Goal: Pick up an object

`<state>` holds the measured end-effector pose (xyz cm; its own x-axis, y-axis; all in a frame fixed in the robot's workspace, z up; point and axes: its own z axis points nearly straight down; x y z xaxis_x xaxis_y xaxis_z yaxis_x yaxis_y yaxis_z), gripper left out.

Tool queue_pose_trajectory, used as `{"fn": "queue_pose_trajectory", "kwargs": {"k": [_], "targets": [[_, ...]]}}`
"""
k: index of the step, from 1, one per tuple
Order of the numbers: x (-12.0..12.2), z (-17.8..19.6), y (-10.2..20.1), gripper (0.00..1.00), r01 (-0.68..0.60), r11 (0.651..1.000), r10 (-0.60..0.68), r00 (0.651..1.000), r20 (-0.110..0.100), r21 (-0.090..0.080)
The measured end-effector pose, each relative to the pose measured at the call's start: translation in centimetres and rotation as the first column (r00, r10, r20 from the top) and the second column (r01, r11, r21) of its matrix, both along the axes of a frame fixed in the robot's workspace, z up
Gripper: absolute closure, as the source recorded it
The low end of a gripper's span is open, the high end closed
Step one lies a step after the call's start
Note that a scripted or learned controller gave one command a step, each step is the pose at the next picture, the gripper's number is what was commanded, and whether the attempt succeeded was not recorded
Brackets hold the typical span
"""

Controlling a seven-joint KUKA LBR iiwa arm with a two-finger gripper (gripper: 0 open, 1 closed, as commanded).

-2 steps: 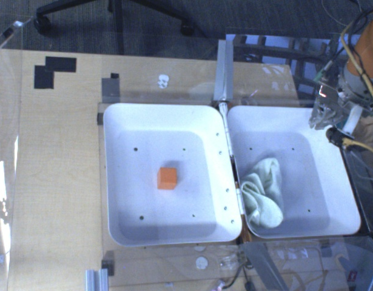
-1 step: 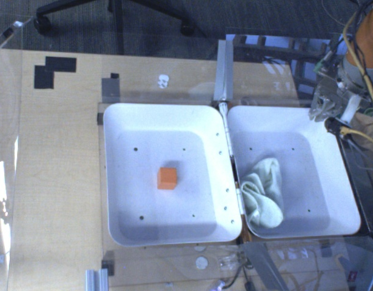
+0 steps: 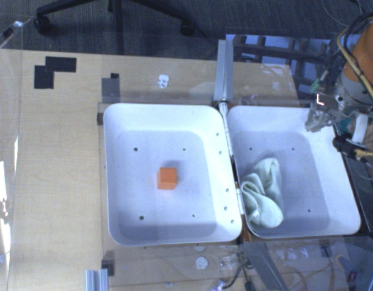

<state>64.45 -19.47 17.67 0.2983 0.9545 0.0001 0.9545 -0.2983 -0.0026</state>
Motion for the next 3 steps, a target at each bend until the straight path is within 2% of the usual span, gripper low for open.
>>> {"fn": "queue_pose_trajectory", "kwargs": {"k": [1,2,3], "targets": [[0.5,0.4,0.9,1.0,-0.194,0.981,0.194,0.981,0.001,0.0],[-1.3,-0.5,0.2,1.0,-0.221,0.975,0.221,0.975,0.001,0.0],[-4.8,1.0,1.4,1.0,-0.366,0.931,0.366,0.931,0.001,0.001]]}}
